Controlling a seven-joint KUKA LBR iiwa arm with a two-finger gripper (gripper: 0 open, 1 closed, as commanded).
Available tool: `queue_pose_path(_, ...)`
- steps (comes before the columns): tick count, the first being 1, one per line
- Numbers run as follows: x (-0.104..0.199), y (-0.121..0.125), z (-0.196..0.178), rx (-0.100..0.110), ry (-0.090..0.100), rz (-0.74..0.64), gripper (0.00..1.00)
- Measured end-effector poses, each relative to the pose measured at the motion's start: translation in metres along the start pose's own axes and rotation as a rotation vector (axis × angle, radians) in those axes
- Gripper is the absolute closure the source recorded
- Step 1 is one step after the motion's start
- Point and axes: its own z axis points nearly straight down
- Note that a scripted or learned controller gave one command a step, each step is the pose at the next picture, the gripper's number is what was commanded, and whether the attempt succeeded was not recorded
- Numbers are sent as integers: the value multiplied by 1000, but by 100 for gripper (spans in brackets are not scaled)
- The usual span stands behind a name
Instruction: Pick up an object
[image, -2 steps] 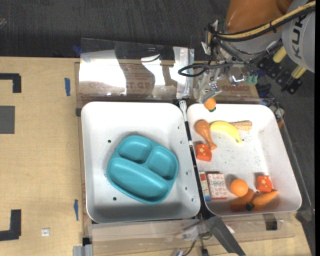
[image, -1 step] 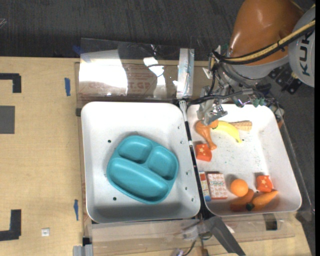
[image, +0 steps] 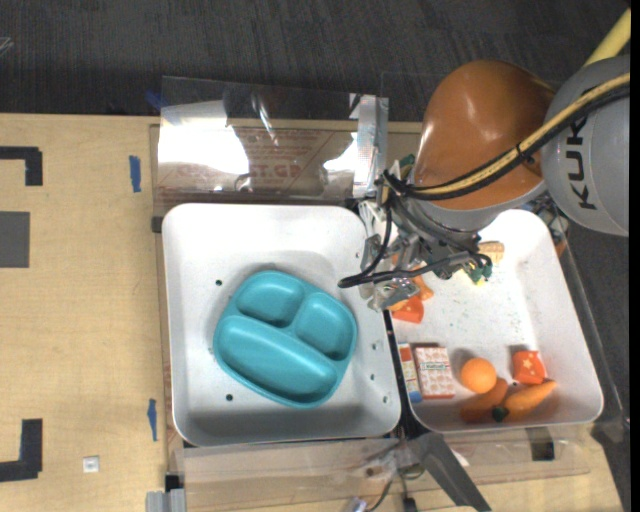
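Camera view: gripper (image: 398, 292) low at right bin's (image: 572, 330) left edge, mid-frame, just above small orange-red piece (image: 409, 311); grip state cannot tell. Orange ball (image: 478, 375), carrot (image: 527, 398), small carton (image: 432, 370) lower right. Teal divided tray (image: 285, 336) in left bin (image: 190, 250).

Divided plate (image: 286, 338) in left bin (image: 190, 240), toy food (image: 480, 376) (clustered) in right bin's (image: 575, 350) near corner

A robotics lab is indicated by the grey-and-orange KUKA arm (image: 520, 130), two white bins (image: 190, 250) on a taped plywood desk (image: 70, 300), and exposed cabling (image: 480, 180).
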Motion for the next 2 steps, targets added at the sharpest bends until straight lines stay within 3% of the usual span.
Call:
queue_pose_path(1,-10,-63,-70,7,-7,-296,100)
queue_pose_path(2,-42,-51,24,-3,3,-441,100)
